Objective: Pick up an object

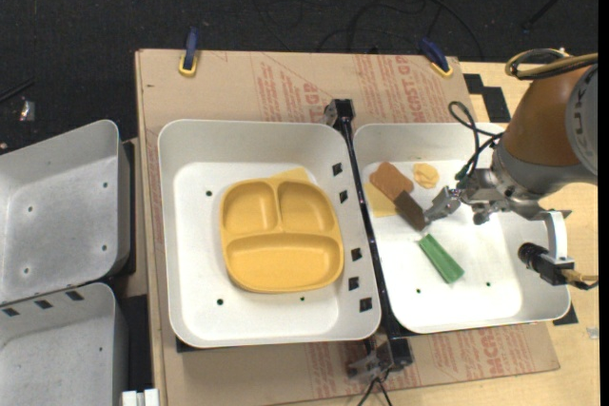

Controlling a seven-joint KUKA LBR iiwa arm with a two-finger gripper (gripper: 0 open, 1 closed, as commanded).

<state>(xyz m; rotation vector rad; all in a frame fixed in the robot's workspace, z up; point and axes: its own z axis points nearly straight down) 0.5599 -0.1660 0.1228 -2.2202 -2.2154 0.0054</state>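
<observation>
- gripper (461, 204) hangs low over the right bin (495, 304), fingers look spread with nothing between them, though the view is poor
- green block (442, 259) lies just below the jaws, long axis slanting down to the right
- brown block (397, 194) sits just left of them

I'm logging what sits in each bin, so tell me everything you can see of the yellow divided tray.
The yellow divided tray lies flat in the left bin, near its middle, open side up. It looks like smooth moulded plastic with rounded corners and three compartments: two smaller ones at the far side, one wide one at the near side. A pale yellow sheet peeks out from under its far edge.
</observation>
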